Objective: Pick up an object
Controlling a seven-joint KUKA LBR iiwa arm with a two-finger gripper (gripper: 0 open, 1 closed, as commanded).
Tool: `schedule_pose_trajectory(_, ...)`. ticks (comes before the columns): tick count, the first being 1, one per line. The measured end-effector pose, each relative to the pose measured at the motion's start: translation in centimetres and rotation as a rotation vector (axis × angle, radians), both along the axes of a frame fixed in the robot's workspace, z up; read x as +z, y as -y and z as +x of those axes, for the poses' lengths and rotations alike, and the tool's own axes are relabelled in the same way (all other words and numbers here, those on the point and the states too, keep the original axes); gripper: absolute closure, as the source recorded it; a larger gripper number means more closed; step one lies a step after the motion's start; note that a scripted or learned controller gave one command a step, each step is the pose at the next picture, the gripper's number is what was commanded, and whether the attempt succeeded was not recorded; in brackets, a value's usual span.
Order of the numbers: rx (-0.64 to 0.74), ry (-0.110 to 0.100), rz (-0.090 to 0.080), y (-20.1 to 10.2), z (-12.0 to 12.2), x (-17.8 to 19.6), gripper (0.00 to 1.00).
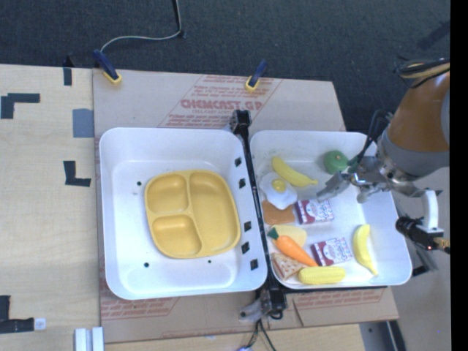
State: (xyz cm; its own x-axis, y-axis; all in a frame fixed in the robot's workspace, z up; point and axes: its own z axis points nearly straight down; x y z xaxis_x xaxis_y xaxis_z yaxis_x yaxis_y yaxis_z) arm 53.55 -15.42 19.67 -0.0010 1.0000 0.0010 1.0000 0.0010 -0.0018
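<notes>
The right bin (380,196) holds several toy foods. A green round fruit (336,159) lies near its back, a yellow banana (292,172) and a fried egg (279,189) to its left. A red-and-white packet (314,211) sits mid-bin, and a second packet (334,251) lies near the front. A carrot (292,248), a corn cob (322,274) and another banana (363,248) lie at the front. My gripper (347,190) hangs low over the bin's middle right, just below the green fruit. Its fingers stand spread and open, with nothing between them.
The left bin (121,196) holds a yellow divided plate (192,213). A black divider (248,196) runs between the two bins. A brown toast slice (276,212) and a cracker (285,267) lie along the right bin's left wall. The arm's orange band (420,115) is at the right.
</notes>
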Motion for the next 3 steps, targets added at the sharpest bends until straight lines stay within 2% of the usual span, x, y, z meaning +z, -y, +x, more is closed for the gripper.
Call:
schedule_pose_trajectory(1, -0.001, 0.013, -0.006, -3.1, 2.7, -10.7, 0.0)
schedule_pose_trajectory(2, 0.001, 0.007, -0.002, -5.5, 6.2, -11.1, 0.0)
schedule_pose_trajectory(3, 0.0, 0.002, -0.002, -6.1, 12.5, -11.2, 0.0)
